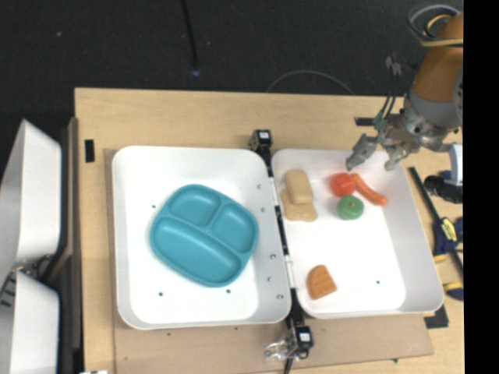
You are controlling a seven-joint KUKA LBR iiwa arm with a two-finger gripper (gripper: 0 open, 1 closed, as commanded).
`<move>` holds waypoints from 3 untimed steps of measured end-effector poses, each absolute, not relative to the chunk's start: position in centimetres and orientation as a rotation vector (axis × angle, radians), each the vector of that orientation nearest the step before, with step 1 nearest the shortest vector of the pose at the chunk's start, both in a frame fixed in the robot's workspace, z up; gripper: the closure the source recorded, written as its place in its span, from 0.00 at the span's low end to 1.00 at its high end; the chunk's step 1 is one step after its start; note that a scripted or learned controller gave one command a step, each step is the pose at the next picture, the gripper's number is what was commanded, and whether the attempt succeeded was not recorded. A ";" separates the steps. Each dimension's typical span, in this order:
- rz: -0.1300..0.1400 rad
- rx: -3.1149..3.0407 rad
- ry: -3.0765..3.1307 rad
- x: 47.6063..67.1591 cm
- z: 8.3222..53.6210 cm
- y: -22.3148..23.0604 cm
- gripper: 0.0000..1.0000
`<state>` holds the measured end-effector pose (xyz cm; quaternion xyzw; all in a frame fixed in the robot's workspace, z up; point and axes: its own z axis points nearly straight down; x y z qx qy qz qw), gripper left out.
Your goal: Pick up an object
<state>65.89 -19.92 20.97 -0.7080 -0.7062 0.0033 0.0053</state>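
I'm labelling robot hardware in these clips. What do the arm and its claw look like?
The arm is grey with an orange band above the wrist and a pale looped cable by its top. The claw has a dark metal body with two light grey fingers.

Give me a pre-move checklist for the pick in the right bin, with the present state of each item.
1. Pincer open with nothing between its fingers: ok, the two fingers stand apart and bare.
2. Pincer over the right bin: ok, it hangs above the far edge.
3. Target close by: ok, the red tomato and orange carrot lie just below the pincer.
4. Target free of neighbours: not ok, the tomato, carrot and green piece crowd together.
5. Easier isolated pick available: ok, the brown bread piece lies alone at the near side.
6. Pincer height above the items: cannot tell from this slanted view.
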 end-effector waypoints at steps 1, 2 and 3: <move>-0.002 -2.221 -2.224 66.2 22.0 -19.9 0.00; 0.005 -2.224 -2.221 65.6 17.7 -19.9 0.00; 0.006 -2.226 -2.218 65.1 13.3 -19.7 0.00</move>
